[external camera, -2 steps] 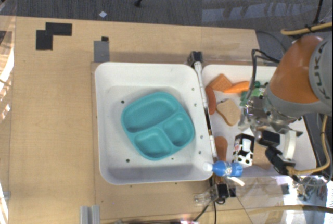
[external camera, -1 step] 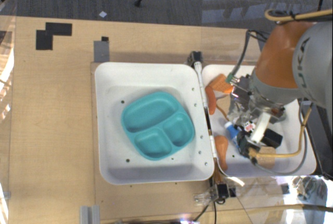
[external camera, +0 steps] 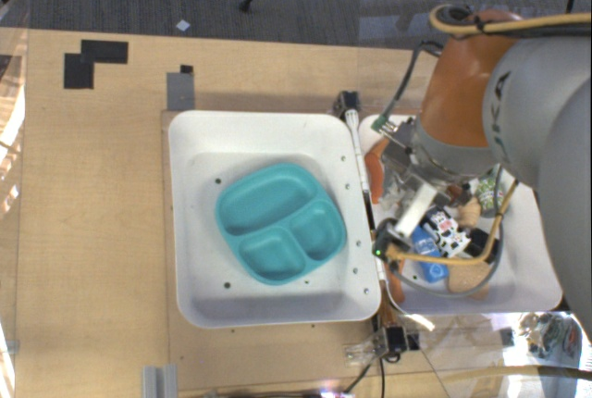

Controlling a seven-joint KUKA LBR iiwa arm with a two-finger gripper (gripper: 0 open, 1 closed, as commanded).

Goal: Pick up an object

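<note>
My gripper [external camera: 410,209] reaches down into the right bin [external camera: 532,290], near its left wall, with the grey and orange arm above it covering much of that bin. Just right of the gripper lie a black-and-white spotted toy [external camera: 451,235] and a blue object [external camera: 428,248]. An orange-red item [external camera: 373,170] lies along the bin's left wall, beside the gripper. A green patterned item [external camera: 486,194] peeks out from under the arm. Nothing visibly hangs from the gripper.
The left bin [external camera: 199,294] holds a teal divided plate [external camera: 280,222] at its middle. A tan curved object [external camera: 470,277] lies at the front of the right bin. Cables and a small clamp [external camera: 393,341] sit at the bench's front edge between the bins.
</note>
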